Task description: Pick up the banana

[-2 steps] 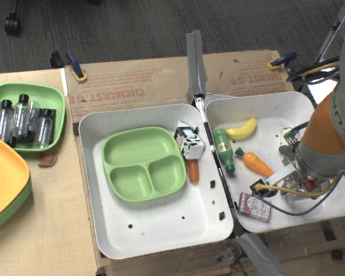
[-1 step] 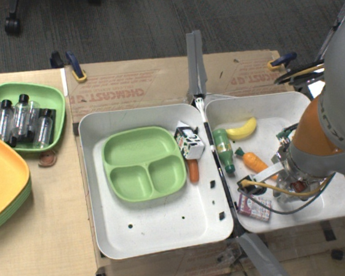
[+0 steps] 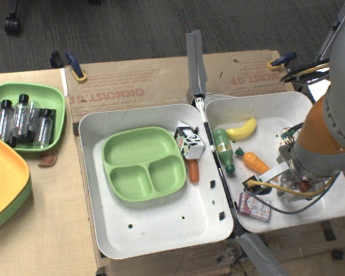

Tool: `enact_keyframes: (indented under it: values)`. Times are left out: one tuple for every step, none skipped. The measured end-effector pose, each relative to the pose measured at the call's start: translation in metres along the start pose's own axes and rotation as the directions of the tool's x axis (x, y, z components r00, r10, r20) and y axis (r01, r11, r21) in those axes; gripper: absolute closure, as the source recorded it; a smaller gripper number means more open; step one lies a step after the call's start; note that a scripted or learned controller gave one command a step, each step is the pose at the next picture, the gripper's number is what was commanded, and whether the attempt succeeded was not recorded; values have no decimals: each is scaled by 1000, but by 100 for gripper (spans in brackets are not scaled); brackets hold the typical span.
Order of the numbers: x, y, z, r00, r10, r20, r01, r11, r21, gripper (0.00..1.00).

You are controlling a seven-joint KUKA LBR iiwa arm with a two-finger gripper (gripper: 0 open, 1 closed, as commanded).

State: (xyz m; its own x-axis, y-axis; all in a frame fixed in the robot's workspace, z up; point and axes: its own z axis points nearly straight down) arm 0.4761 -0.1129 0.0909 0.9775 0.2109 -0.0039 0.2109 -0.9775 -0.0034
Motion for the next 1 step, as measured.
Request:
enact_keyframes:
  values:
    - [16,7,0,1000,-24,1,24,1000,-1,100]
